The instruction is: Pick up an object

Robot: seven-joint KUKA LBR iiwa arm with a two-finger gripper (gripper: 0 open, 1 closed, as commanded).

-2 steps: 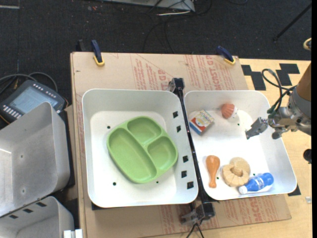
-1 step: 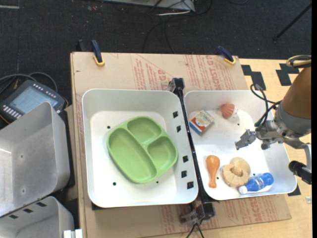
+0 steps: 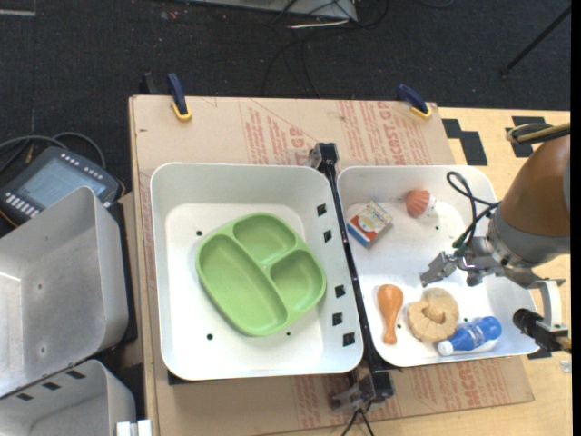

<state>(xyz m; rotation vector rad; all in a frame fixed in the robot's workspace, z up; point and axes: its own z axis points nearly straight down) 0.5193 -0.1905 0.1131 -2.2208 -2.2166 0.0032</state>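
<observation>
Cardboard [image 3: 300, 130] print — mirrored, unreadable.

Tan ring-shaped toy [image 3: 433, 314] flat in right bin [image 3: 399, 243], front.

Plastic on cardboard, under my wrist.
My two white bins [image 3: 172, 271] look like smooth, faintly glossy plastic on a matt brown cardboard sheet [image 3: 272, 125]; the green divided plate [image 3: 260, 272] reads as satin plastic, the blue bottle [image 3: 472, 335] shiny.
</observation>
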